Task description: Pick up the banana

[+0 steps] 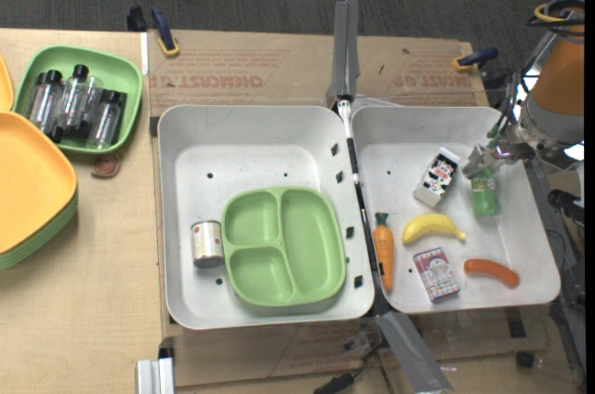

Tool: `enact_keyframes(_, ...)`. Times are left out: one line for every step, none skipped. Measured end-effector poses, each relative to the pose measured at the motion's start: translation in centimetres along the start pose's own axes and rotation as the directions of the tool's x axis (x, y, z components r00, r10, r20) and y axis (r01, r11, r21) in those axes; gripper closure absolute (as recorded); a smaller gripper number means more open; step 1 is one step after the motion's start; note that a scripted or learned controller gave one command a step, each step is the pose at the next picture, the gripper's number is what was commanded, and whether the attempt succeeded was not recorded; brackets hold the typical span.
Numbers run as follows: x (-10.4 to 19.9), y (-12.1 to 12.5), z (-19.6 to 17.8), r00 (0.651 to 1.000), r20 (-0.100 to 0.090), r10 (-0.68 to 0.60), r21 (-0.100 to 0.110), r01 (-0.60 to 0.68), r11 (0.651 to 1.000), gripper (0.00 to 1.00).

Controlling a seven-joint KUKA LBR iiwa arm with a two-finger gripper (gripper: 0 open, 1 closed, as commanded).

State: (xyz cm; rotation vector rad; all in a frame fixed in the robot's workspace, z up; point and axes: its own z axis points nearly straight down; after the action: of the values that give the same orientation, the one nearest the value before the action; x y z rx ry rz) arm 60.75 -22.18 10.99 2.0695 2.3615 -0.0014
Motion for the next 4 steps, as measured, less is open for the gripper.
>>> enact_keyframes(0.2,-1.8,1.8,0.973,-0.002,-0.232,0.000,0.232,0.973,1.00)
enact_keyframes(-0.4,3.3,0.6,0.991,0.001,0.132,-0.001,-0.132,0.991,1.00)
enact_keyframes(0.6,5.3,-0.9,0.937,0.000,0.351,0.000,-0.351,0.937,1.00)
enact_keyframes(3.1,5.2,-4.7,0.999,-0.001,-0.034,0.000,0.034,0.999,1.00)
